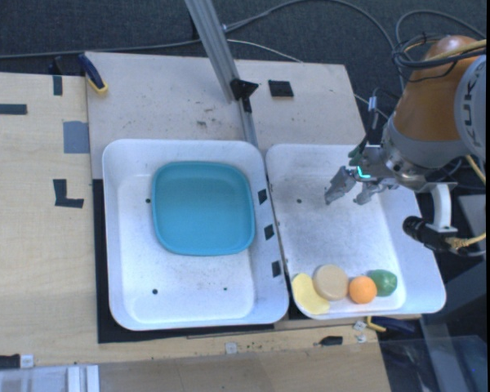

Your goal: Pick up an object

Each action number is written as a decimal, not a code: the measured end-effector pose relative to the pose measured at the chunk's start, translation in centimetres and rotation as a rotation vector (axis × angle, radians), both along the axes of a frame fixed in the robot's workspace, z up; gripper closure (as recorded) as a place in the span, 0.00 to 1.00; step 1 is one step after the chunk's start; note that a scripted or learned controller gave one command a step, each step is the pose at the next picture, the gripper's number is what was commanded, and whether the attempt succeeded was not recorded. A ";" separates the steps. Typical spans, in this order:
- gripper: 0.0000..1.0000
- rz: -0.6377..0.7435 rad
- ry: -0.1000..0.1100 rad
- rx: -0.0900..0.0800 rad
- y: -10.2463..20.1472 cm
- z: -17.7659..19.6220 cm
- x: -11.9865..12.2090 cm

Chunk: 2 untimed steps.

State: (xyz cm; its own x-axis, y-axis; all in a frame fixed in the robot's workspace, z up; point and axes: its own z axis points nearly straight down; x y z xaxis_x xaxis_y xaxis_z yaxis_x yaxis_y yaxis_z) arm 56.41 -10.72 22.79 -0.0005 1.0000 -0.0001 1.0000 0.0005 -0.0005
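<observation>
My gripper (pixel 350 192) hangs over the upper part of the right bin (pixel 335 227), its two grey fingers spread apart with nothing between them. Along that bin's front edge lie a yellow piece (pixel 307 296), a tan round object (pixel 331 282), an orange ball (pixel 362 290) and a green object (pixel 384 281), all well below the gripper. The left bin (pixel 131 292) holds a blue square plate (pixel 202 207).
A slanted metal pole (pixel 220 47) runs from the top down to the gap between the bins. Black cables (pixel 310 15) trail behind the bench. The arm's orange band (pixel 437 88) looms at the right edge. Tape marks dot the wooden bench at the left.
</observation>
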 end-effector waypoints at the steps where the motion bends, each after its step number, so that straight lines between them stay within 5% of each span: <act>1: 0.00 0.000 0.000 0.000 0.0 0.0 0.0; 2: 0.00 -0.001 0.006 0.001 -0.5 -6.2 -0.2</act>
